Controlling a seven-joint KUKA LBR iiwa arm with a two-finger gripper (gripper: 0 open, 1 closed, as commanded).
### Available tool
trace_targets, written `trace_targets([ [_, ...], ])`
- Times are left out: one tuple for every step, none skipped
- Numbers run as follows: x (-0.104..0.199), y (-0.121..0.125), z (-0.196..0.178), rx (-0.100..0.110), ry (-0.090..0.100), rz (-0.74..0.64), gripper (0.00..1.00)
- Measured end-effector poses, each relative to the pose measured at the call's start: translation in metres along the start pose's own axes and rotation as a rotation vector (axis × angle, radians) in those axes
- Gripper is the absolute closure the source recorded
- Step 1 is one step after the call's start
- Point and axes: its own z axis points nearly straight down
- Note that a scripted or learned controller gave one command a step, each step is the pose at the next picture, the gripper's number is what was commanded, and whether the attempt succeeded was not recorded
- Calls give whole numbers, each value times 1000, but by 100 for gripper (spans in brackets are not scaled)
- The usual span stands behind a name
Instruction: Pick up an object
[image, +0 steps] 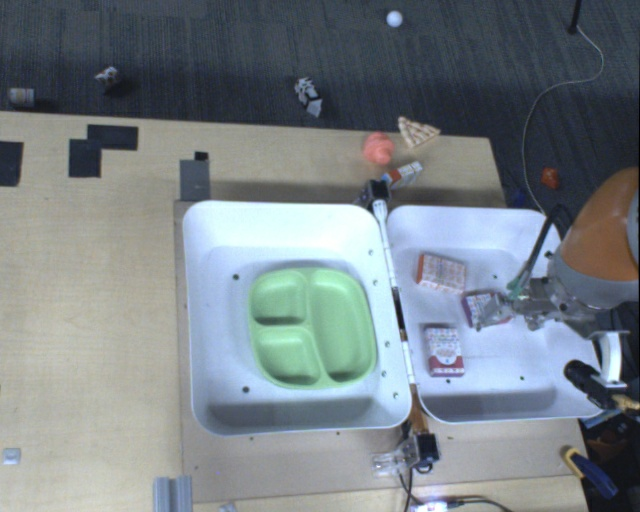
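You see the gripper (478, 310) low in the right bin (500, 225) | fingers' spread: you cannot tell | two small red-and-white packets: upper packet (441, 271) near the bin's middle, lower packet (444, 351) by its front-left | green divided tray (310, 326) fills left bin (215, 240).

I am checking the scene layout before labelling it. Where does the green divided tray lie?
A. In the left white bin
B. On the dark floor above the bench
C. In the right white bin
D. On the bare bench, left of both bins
A: the green divided tray lies flat on the floor of the left white bin, while the right white bin holds small packets and the hand.
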Motion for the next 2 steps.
trace_targets([
  [66,-29,27,-10,-13,10,0],
  [69,-26,15,-12,-5,6,100],
])
